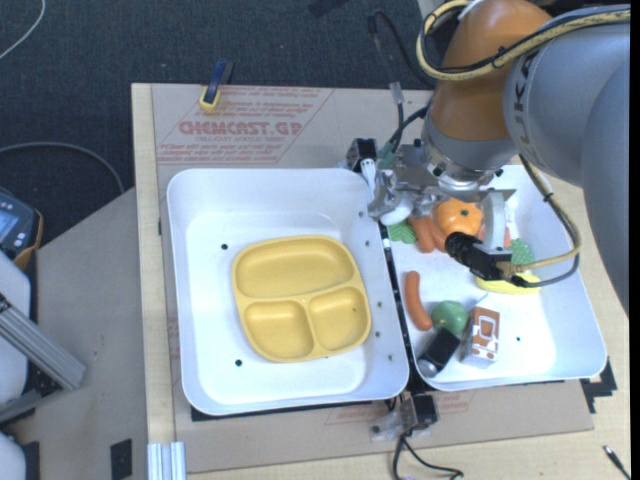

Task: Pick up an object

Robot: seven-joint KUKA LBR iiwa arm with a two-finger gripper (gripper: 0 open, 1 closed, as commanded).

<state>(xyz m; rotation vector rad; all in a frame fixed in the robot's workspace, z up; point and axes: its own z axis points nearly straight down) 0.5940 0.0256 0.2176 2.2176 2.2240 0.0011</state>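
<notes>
We note the gripper (425,196) low over the upper left corner of the right bin (560,353), close by the wall it shares with the left bin (195,268); the wrist and its cabling cover the fingers, so we cannot tell whether they are apart or together, and we see nothing between them. The task names no particular object, so we take the likely target to be the cluster directly under the wrist: an orange pumpkin-like toy (458,216), a carrot-coloured piece (425,233) touching it, and a green piece (402,233) just beside that, near the bin wall. The pumpkin toy looks rounded and smooth with a dark spot on one side; the other two are small and partly hidden by the wrist. Risks as we judge them: the three lie touching or nearly so, so a closing grasp could land between two of them and pinch none, or nudge one aside; the rounded toy could squirt out of a two-finger grip; and being this near the bin wall, a finger could land on the rim instead of beside the object. Lower in the same bin lie an orange sausage shape (417,300), a green lump (450,316), a black block (438,348), a small printed box (484,334) and a yellow piece (512,282), well apart from the gripper. The left bin holds a yellow divided tray (300,296).
</notes>
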